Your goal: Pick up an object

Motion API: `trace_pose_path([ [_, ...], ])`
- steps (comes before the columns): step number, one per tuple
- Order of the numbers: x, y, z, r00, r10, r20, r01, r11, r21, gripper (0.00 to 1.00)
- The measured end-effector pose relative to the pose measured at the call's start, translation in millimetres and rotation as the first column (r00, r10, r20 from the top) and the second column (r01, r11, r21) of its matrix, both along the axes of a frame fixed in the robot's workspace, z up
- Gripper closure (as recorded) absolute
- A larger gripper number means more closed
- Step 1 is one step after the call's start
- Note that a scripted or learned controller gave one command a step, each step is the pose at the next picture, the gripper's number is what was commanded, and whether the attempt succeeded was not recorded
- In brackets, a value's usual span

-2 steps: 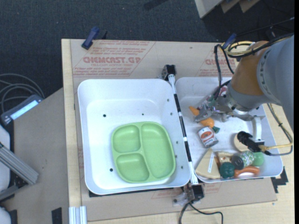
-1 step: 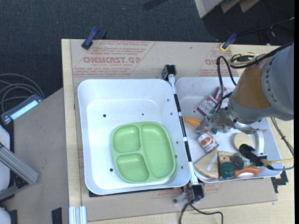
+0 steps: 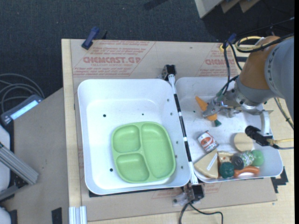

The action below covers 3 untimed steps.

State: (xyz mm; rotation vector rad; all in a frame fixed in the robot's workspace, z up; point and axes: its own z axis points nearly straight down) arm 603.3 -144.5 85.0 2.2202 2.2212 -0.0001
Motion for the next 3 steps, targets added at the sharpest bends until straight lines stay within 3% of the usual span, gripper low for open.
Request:
trace_pose_path([
  [1,13.5,32.6,-0.3,1.000,0.001,0.001,-0.001,1.000,0.000,0.00],
  [2,14.0,32.6,10.0,1.000,0.002,0.003,-0.002,1.000,-0.002,1.00],
  [3,6.1,109.0,100.7,1.000,0.002,0.002,-0.002,1.000,0.002,1.00],
])
